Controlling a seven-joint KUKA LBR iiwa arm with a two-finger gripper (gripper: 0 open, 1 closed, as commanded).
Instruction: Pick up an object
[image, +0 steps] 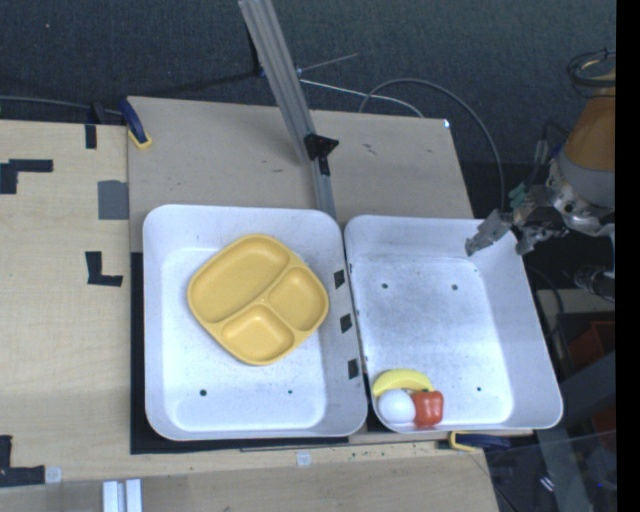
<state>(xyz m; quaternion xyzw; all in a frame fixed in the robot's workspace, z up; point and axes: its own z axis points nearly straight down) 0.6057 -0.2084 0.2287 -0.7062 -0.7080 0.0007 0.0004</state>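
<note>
Dark blue-grey carpet runs behind a pale wooden surface (60, 300) w/ black tape marks on its left part; a tan board sits under two shallow white bins. A grey metal post (285, 85) slants down from the top edge to the gap between the bins.

Jaws (492, 233) hang over the right bin's (450, 300) far right corner, just inside its rim. They are small and blurred, a grey finger tip pointing left; can't tell how far open, and nothing is seen between them. Wrist behind is a tangle of grey parts and cable, hard to read. Arm (590, 150) is cut off by the right edge, orange band partly showing.

Right bin: speckled, scuffed white plastic, w/ small dark dots on the floor. Objs sit bunched at its near left corner, touching: a curved yellow piece (402, 379), a white egg-like ball (397, 406) in front of it, and a red block-ish obj (428, 408) on the ball's right. The yellow piece is partly hidden by the ball; its full shape is unclear.

Left bin (170, 390): a glossy yellow tray (257, 298) w/ three compartments and rounded corners, lying turned at an angle near the bin's centre.

A thin white cable (420, 90) loops across the board beyond the right bin.
</note>
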